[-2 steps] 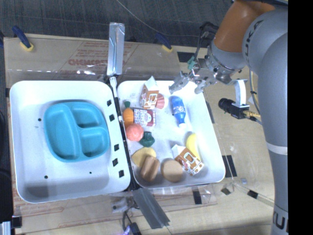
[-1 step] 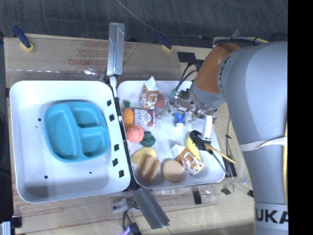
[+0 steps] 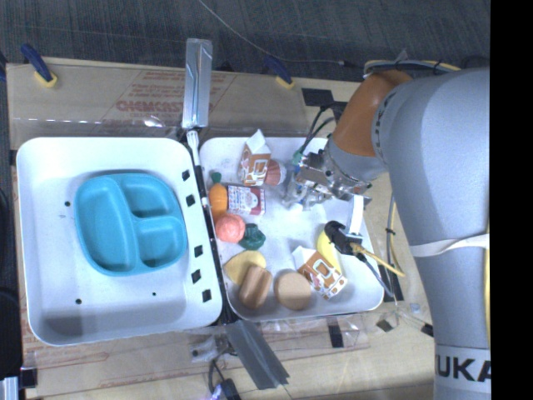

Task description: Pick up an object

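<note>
Camera view, looking down at a slant: the gripper point(image 3: 306, 183) is seen right of centre, lowered into the upper part of the right bin point(image 3: 366, 300), at the end of a grey arm point(image 3: 441, 165) with an orange band that enters from the right. Whether the gripper is apart or together cannot be told from this picture, and nothing is seen held in it.

Just left of the gripper, a small carton point(image 3: 255, 163) with a red and white label stands near the top of the right bin, and below it a flat packet point(image 3: 246, 199) with red print lies beside an orange ball point(image 3: 218, 197). Lower down are found a pink ball point(image 3: 231, 227), a dark green piece point(image 3: 253, 238), a yellow lemon-like shape point(image 3: 242, 264), two brown bread-like pieces point(image 3: 255, 287), a second orange and white carton point(image 3: 322, 277) and a banana point(image 3: 330, 247). In the left half of the frame, a blue sectioned tray point(image 3: 133, 222) is held by the left bin point(image 3: 33, 223).

The step in hand is judged to be the reach down toward an object, with no pick yet made. The next move would call for the gripper to be settled over one item, most likely the nearby carton, and closed without the neighbours being pushed.

Partial white letters, "UKA", are read on the arm at lower right. Faint red print on the counter point(image 3: 100, 98) at upper left is too blurred to be read, as are the carton labels.
</note>
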Controlling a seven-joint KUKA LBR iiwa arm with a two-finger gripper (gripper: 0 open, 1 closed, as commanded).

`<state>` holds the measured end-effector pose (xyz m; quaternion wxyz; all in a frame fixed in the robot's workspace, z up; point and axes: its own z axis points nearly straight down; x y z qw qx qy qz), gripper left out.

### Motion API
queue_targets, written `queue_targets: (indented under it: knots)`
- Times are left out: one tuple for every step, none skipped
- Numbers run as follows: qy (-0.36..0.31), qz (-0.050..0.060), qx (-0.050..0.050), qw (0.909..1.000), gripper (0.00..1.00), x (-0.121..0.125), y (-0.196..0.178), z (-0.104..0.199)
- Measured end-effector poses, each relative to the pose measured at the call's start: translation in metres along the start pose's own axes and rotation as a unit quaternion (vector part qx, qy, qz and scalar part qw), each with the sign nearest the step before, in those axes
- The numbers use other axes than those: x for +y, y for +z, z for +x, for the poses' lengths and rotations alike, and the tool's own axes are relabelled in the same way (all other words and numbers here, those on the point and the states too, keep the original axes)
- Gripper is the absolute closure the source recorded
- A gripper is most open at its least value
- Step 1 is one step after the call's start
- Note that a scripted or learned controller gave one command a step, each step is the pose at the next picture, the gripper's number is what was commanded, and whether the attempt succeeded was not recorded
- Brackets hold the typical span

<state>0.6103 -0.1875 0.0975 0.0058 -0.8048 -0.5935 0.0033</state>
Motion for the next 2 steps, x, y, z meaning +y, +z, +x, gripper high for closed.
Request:
queue_targets:
  knots:
    - [-0.112,0.004,-0.003,0.9937,1.0,0.021,-0.032,0.047]
    - [-0.151,-0.005,-0.001,0.9885,1.0,0.004,-0.094,0.108]
